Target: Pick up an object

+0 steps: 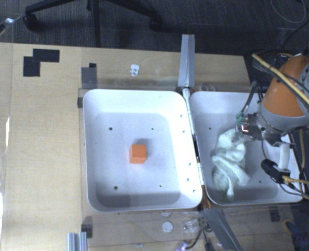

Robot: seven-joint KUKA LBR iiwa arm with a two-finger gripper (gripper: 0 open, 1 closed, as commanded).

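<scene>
Hovering low over the right bin (259, 192), gripper (244, 128) down near the bin's middle, arm (287, 95) coming in from three o'clock with its orange band showing bright. Cannot tell how the gripper stands, wide or narrow; too small and too blurred against the metal around it. Touching or just above the cloth (230, 163), at the cloth's one o'clock edge; cannot tell which. Crumpled white cloth, bunched in a long heap running from the gripper down toward six o'clock, lying in the right bin's left half, near the wall shared with the other bin. Nothing seen clamped.

Sitting well apart in the left bin (102, 140): cube (138, 153), orange, flat on the floor near that bin's middle, at roughly nine o'clock from the gripper, with the dividing rims between them. Resting alone there, touching no wall.
</scene>
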